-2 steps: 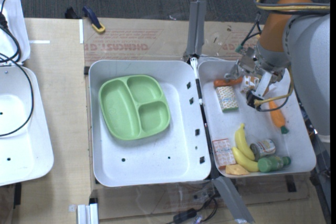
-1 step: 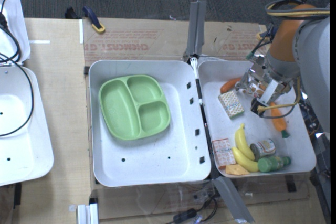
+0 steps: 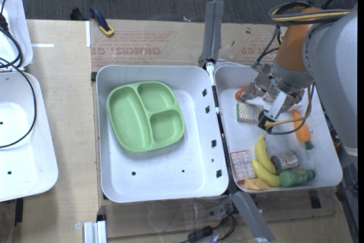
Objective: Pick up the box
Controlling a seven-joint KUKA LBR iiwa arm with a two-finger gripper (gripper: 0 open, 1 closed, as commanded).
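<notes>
Low over the right bin [image 3: 325, 122], the gripper [image 3: 257, 101] hung near its far end; whether it was open or shut, or held anything, could not be told. A speckled box [image 3: 248, 113] lay just beside it, on its near left side, with contact unclear. A carrot [image 3: 302, 127] lay near, to its right. Bananas [image 3: 261, 160], a can [image 3: 285, 160] and a green bottle [image 3: 296, 177] sat well nearer the camera. Far to its left, a green plate [image 3: 147, 115] rested in the left bin [image 3: 114, 179].
</notes>
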